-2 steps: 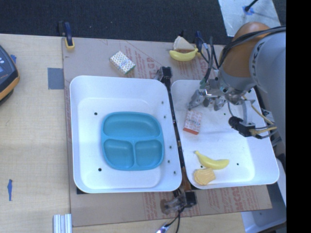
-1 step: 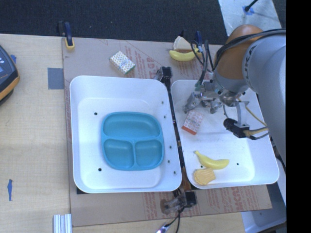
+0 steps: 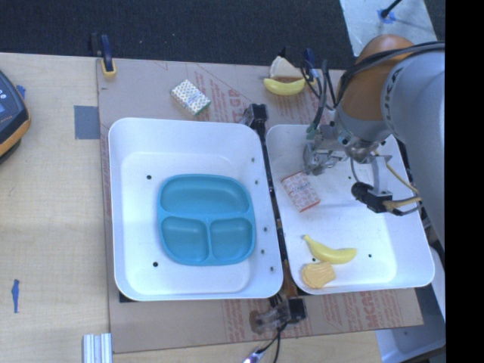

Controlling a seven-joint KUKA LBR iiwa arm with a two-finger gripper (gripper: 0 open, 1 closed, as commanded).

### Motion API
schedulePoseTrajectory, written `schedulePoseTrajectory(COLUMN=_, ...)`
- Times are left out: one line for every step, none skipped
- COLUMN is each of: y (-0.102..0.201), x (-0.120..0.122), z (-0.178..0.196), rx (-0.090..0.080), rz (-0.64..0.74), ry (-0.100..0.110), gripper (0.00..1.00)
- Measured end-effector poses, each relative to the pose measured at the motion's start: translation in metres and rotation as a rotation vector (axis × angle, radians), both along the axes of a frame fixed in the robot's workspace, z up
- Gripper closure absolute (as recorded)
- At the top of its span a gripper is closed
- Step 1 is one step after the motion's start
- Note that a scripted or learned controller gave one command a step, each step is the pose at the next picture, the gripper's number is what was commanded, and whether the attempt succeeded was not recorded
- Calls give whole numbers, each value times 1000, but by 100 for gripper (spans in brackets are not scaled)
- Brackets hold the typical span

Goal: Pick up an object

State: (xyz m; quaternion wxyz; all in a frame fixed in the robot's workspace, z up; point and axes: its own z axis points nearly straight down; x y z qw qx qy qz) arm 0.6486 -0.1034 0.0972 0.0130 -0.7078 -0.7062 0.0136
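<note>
Camera view: two-finger metal gripper [image 3: 316, 161] low in the right white bin [image 3: 393, 267], near its back left corner; finger spread not discernible, nothing visibly held. Just below and left of it, apart, flat red-and-white checked packet [image 3: 300, 190] on the bin floor. Nearer the front, yellow plastic banana [image 3: 330, 252] and orange lump [image 3: 317, 275]. Grey arm with orange band [image 3: 378, 74] reaching in from the right, wrist pointing down. Left white bin [image 3: 128, 203] with blue divided plate [image 3: 206, 219].

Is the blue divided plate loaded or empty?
Empty. The blue divided plate lies flat in the left bin, and all three compartments show bare blue.
</note>
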Motion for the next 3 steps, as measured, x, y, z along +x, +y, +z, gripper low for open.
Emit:
schedulePoseTrajectory(y=0, x=0, z=0, rx=0, rz=0, ry=0, gripper=0)
schedulePoseTrajectory(y=-14, x=1, z=-10, rx=6, rz=0, ry=-2, gripper=0)
schedulePoseTrajectory(y=0, x=1, z=-10, rx=1, rz=1, ry=-5, gripper=0)
